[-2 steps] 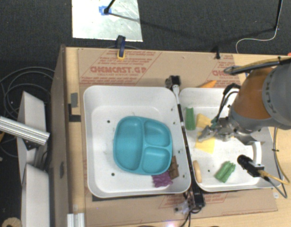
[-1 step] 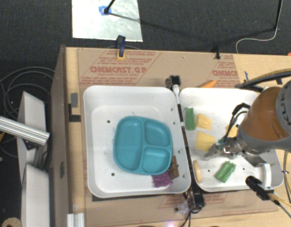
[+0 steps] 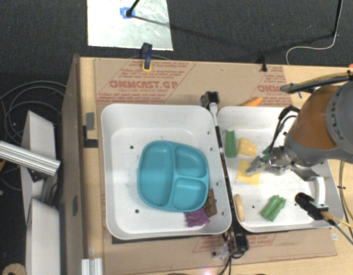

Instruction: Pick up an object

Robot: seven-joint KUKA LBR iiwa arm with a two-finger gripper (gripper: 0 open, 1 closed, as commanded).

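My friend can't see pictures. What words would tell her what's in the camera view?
A grey robot arm's pincer hovers by a yellow block in the right white bin, which also holds another yellow piece and two green pieces. The left white bin holds a blue divided plate and a purple thing.

A divided plate (image 3: 173,176) lies in the left bin (image 3: 116,153); blocks (image 3: 248,171) in the right.

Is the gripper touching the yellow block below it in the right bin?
Cannot tell. In the camera view the gripper overlaps the top edge of the yellow block, but the slanted look-down hides any gap or contact.
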